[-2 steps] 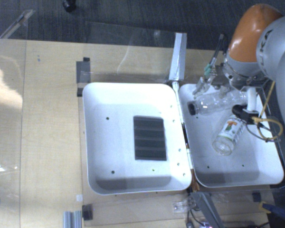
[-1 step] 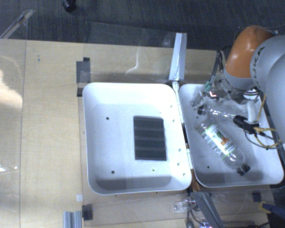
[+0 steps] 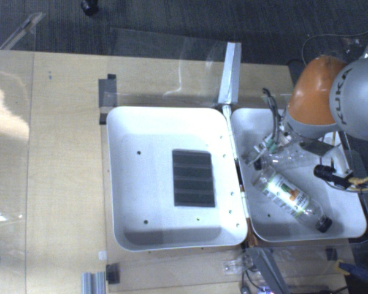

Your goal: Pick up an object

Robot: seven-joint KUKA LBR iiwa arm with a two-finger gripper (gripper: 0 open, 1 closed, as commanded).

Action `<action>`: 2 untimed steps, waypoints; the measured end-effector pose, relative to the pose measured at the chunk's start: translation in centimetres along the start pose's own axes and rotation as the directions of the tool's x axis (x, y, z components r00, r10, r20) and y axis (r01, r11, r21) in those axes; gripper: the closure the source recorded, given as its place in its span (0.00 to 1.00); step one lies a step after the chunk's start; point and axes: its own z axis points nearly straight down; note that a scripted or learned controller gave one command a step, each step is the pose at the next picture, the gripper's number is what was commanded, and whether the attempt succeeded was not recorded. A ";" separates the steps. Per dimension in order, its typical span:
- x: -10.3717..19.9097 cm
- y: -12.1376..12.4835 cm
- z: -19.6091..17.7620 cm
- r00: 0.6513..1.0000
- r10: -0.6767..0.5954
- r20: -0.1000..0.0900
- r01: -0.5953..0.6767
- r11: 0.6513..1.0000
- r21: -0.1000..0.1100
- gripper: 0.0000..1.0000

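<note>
At the far left of the frame lies bare wooden tabletop (image 3: 55, 182), with a clear sheet over it that catches glare. Moving right, the left bin (image 3: 126, 164) takes the centre of the picture; a dark ribbed pad (image 3: 194, 177) rests flat near its middle.

Right of the divider sits the right bin (image 3: 349, 225), in the lower right of the frame. A clear plastic bottle (image 3: 291, 198) lies on its side there, angled from upper left down to lower right, with a label around its middle and a dark cap pointing toward the bin's lower right corner. Just above its upper end is a heap of crinkled clear material that I cannot identify.

The end effector (image 3: 271, 146) is low over that heap, at the upper left of the right bin, close to the bottle's upper end. Whether it is open, closed or gripping anything cannot be told; glare and clutter hide it. Above it the arm's orange band (image 3: 313, 94) and grey link fill the upper right.

The bottle looks empty, so probably light, and thin-walled enough to dent under a hard squeeze. Its smooth round body would likely slip or roll if pinched off-centre. The best hold is probably across the labelled middle, square to its long axis, or at the stiffer neck by the cap.
</note>
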 end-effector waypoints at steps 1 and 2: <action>0.0 0.3 -1.1 1.000 0.000 0.001 0.000 1.000 -0.005 1.00; -0.8 -2.3 -6.1 1.000 0.017 -0.008 -0.017 1.000 0.011 1.00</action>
